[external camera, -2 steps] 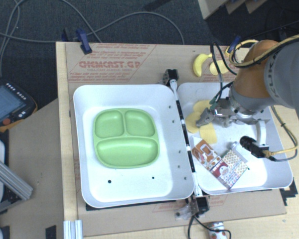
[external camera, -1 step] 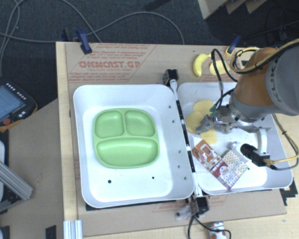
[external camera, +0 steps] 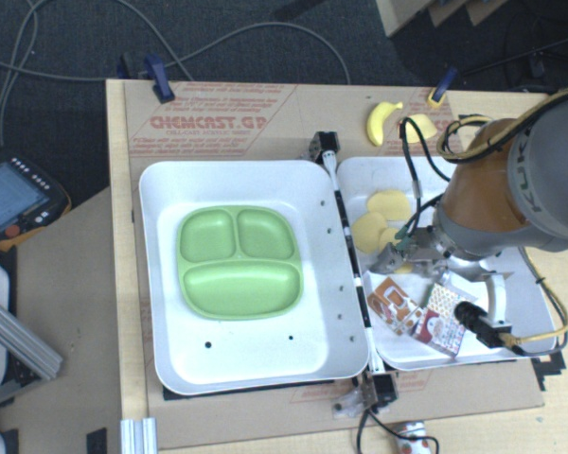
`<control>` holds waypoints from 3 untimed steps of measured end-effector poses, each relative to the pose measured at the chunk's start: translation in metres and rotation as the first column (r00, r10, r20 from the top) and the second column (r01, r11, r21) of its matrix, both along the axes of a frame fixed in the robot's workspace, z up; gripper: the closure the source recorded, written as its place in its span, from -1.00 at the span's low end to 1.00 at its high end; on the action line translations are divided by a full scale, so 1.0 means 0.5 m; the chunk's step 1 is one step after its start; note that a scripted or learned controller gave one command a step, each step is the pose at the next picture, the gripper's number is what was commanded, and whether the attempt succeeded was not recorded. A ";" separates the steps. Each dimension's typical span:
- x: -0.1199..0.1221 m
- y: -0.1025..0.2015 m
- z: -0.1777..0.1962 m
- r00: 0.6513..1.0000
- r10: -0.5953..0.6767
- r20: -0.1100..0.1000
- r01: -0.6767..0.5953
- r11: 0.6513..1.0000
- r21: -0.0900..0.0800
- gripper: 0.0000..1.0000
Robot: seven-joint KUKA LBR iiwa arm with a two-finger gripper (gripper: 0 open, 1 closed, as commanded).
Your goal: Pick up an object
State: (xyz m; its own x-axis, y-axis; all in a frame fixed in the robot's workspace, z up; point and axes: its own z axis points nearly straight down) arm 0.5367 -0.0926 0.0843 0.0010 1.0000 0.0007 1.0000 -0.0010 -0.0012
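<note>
Caught mid-approach, judging by the pose: reached in from the right with the arm [external camera: 497,192] bent low over the right bin [external camera: 358,172], with the claw [external camera: 404,251] down near the bin floor, between the pale yellow pieces [external camera: 383,211] and the red-and-white packets [external camera: 395,303]. Could not tell whether the claw was open, closed or gripping, since the wrist hid it from above; saw nothing clearly held, so counted the pick as not yet done. Found the likely targets all in that right bin: yellow pieces toward the far wall, packets toward the near wall, just beside the claw on either side. Judged the next move to call for a settle onto one item, a firm close, then a straight lift clear of the bin wall and the loose cables. Read "CHEMCAST GP" in red print on the cardboard sheet [external camera: 208,121] under the bins, with smaller lines too fine to make out. Noted print on the packets as well, blurred beyond reading. Left the green divided plate [external camera: 239,261] in the left bin [external camera: 161,253] and the banana [external camera: 383,121] on the bench aside.
</note>
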 end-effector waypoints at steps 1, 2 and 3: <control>0.160 -0.060 0.001 1.000 0.001 0.002 -0.001 1.000 -0.001 -1.00; 0.027 -0.020 0.000 1.000 0.000 -0.001 0.000 1.000 0.000 -1.00; 0.145 -0.061 0.001 1.000 0.001 0.002 -0.001 1.000 -0.001 -1.00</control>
